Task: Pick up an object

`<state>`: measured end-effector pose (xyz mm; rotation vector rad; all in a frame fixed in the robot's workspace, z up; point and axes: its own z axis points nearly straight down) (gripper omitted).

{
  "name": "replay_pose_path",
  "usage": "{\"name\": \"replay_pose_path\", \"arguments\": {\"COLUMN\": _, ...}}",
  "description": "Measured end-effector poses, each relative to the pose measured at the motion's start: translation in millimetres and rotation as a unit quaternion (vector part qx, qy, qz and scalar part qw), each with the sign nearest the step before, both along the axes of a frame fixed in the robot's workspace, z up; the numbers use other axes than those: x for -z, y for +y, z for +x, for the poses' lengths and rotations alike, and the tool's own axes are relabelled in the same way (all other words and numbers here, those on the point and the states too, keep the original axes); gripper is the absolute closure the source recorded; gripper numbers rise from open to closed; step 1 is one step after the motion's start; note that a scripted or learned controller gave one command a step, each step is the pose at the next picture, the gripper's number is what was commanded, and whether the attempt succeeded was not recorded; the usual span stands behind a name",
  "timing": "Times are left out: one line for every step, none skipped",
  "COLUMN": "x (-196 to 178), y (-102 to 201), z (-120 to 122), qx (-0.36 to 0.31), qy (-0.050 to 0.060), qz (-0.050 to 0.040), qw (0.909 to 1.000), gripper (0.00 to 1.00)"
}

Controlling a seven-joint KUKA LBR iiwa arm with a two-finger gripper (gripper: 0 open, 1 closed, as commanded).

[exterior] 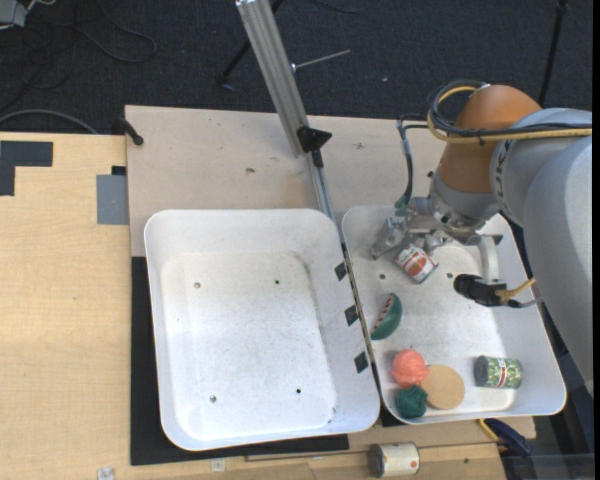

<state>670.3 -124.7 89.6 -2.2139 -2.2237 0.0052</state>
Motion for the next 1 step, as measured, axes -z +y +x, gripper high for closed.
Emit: {"name": "replay_pose_path", "arguments": {"x": -11.7, "y": 0.0, "z": 0.6, "qx": 0.0, "qy": -0.001, "qz": 0.0, "qw": 1.0, "gripper": 1.0}}
